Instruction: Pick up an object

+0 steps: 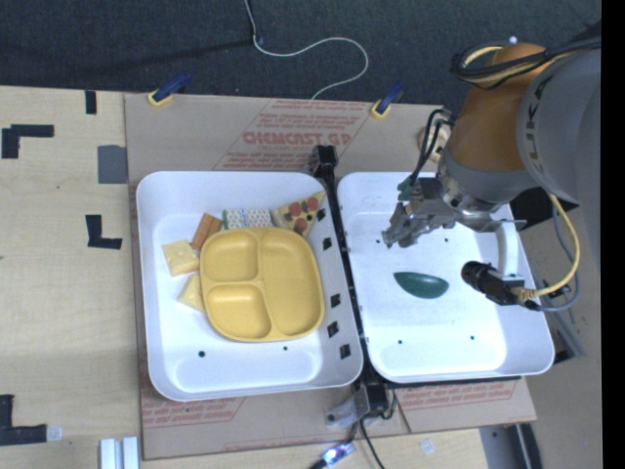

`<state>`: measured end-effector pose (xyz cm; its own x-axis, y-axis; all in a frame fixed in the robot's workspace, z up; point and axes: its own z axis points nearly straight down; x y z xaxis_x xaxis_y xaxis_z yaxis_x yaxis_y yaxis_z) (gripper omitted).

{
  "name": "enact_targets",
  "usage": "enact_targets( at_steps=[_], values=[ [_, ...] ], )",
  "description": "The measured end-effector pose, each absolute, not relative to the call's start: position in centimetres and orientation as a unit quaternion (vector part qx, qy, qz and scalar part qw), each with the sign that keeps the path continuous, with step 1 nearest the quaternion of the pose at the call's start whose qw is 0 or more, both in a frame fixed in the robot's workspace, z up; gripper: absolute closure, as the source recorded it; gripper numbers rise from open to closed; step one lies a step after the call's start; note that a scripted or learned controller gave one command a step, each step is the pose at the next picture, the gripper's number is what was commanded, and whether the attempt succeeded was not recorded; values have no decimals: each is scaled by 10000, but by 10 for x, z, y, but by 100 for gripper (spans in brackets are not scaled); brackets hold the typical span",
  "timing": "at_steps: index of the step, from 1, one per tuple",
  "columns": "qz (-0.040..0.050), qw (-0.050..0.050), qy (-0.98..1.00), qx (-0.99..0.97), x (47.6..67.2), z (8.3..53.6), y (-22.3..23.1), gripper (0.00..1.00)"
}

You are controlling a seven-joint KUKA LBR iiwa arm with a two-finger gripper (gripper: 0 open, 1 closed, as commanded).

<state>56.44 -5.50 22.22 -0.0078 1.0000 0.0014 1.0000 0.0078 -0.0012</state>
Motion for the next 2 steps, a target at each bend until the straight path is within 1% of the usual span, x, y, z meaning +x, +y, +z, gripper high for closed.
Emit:
enact_targets(
  at_steps=[1,2],
  values=[
    [13,6,-7077,-7066,570,214,-47,100],
    [6,8,-7075,-7067,559,225,-51,100]
  ],
)
